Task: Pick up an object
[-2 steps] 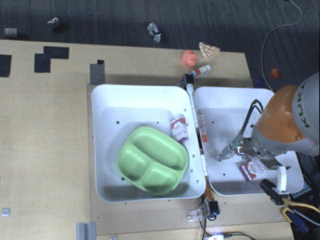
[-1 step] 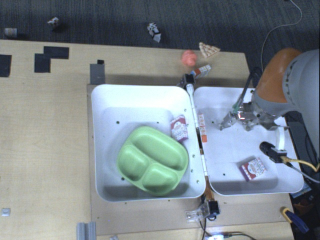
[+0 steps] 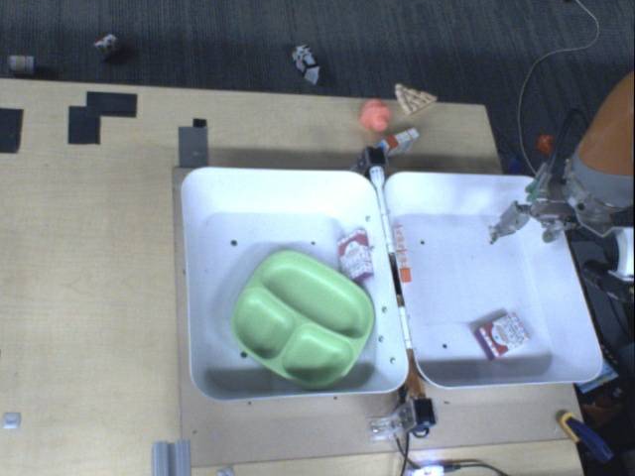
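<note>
Gripper (image 3: 523, 220) of the grey arm hangs over the upper right part of the right white shallow bin (image 3: 437, 360), nothing between its fingers; whether they are spread or pressed together I cannot tell. Well below it, a small red-and-white packet (image 3: 501, 334) lies flat on that bin's floor near the lower right corner. In the left white bin (image 3: 203, 296) a green divided plastic plate (image 3: 303, 315) rests tilted, and a second red-and-white packet (image 3: 354, 255) sits just beside its upper right edge
</note>
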Available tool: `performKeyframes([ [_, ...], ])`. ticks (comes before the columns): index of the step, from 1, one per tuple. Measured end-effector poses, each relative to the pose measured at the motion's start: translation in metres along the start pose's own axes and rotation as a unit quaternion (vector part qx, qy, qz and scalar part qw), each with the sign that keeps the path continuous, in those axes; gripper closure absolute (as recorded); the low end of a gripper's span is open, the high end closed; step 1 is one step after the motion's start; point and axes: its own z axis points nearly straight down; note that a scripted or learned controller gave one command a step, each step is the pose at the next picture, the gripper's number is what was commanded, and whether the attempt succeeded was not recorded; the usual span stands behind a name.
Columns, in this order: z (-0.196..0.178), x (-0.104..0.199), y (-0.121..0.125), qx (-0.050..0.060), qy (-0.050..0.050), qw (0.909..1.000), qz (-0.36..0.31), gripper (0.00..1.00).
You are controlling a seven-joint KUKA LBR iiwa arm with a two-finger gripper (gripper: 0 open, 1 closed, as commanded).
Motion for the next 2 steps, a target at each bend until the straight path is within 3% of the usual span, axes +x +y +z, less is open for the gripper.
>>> performKeyframes([
  [1,0.058,0.04,-0.026,0.0,0.0,1.0,-0.001,0.0],
  [2,-0.042,0.02,0.014,-0.001,0.0,1.0,-0.001,0.0],
])
